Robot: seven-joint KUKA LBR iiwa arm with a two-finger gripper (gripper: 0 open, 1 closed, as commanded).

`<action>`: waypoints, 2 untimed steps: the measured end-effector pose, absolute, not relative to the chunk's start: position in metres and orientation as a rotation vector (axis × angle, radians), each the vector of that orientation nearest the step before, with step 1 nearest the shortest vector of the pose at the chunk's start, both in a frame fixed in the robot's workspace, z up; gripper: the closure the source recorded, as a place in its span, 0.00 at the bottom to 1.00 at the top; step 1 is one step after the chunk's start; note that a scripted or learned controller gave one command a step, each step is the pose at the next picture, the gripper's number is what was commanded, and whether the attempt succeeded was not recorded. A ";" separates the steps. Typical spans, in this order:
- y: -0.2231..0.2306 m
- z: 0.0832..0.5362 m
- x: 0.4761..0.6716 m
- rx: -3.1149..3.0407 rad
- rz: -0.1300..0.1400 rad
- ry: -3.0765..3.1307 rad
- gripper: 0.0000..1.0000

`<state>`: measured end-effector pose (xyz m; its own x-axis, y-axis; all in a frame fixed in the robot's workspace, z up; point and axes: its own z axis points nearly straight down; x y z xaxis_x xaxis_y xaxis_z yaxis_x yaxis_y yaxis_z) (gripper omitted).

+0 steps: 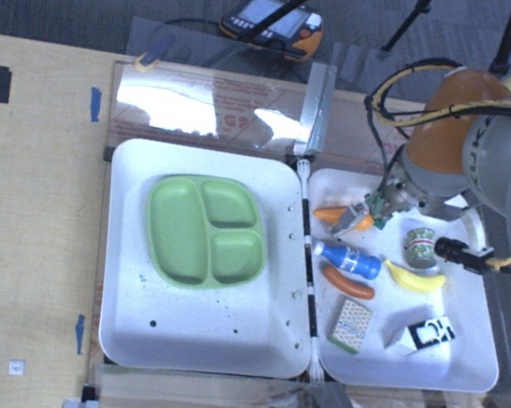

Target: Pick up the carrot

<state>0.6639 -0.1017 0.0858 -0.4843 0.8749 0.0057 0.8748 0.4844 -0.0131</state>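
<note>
The carrot (332, 215) is a small orange piece lying near the back left corner of the right bin (469, 365). My gripper (364, 216) comes down from the grey arm with the orange band and sits right at the carrot's right end, low over the bin floor. Its tip overlaps the carrot, hiding that end. The carrot rests on the bin floor.
Just in front of the carrot lie a blue bottle (351, 260) and a red sausage (348, 282). A can (419, 245), a banana (417, 279), a speckled sponge (352, 323) and a black-and-white box (431, 333) share this bin. The left bin (118, 311) holds a green divided plate (207, 229).
</note>
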 end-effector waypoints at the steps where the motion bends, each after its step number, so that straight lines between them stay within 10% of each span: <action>1: -0.102 0.097 0.667 -1.592 0.004 -2.710 1.00; 2: -0.100 0.096 0.666 -1.587 0.005 -2.704 0.00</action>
